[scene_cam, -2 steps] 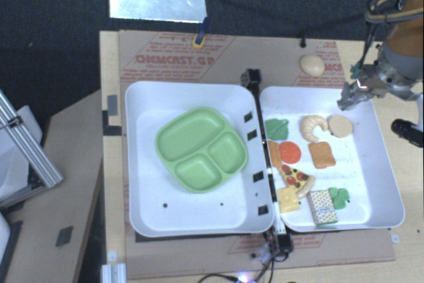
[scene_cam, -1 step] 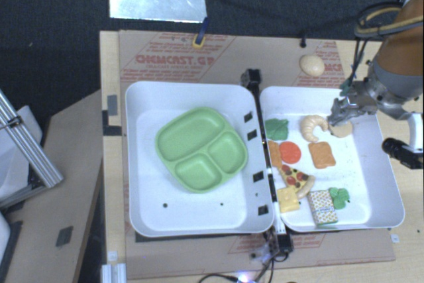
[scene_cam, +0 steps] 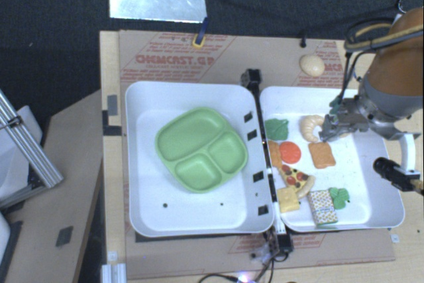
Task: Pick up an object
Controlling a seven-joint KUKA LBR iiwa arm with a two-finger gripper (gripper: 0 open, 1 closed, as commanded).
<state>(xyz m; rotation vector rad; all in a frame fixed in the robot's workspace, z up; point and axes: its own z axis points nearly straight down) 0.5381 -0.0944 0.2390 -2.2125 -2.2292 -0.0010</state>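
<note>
Gripper [scene_cam: 329,131]: low in the right bin [scene_cam: 381,209], finger state can't be told.
Croissant [scene_cam: 310,126]: touching gripper, at its 9 o'clock.
Toast [scene_cam: 322,155]: at gripper's 6 o'clock.
Green tray [scene_cam: 201,149]: left bin [scene_cam: 142,162].

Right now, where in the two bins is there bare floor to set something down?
Left bin: bare floor all round the green plate, widest along the near edge. Right bin: bare strip on the far right, past the toast and broccoli. Crowded by the divider: tomato, pizza, cheese; claw sits by the croissant.
</note>
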